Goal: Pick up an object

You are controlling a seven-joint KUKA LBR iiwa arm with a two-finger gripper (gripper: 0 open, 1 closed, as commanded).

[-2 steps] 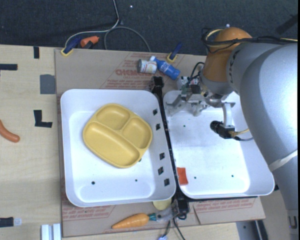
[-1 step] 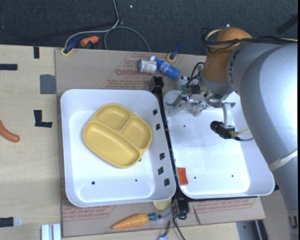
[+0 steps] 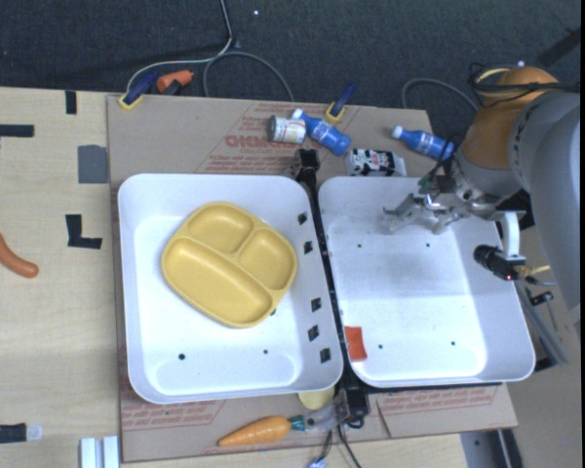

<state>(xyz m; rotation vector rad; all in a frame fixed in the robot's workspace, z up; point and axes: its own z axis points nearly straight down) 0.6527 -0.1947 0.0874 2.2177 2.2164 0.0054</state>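
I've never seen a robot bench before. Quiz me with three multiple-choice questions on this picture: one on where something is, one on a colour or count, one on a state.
1. Where is the yellow tray?
A. left bin
B. right bin
C. on the bench outside the bins

2. How many compartments does the tray have?
A. one
B. three
C. six

3. How does the tray lie?
A. open side up
B. upside down
C. on edge

Answers:
1 A: the tray lies in the left bin, across the divider from the right bin.
2 B: its ridges split it into three wells.
3 A: the wells face the camera.
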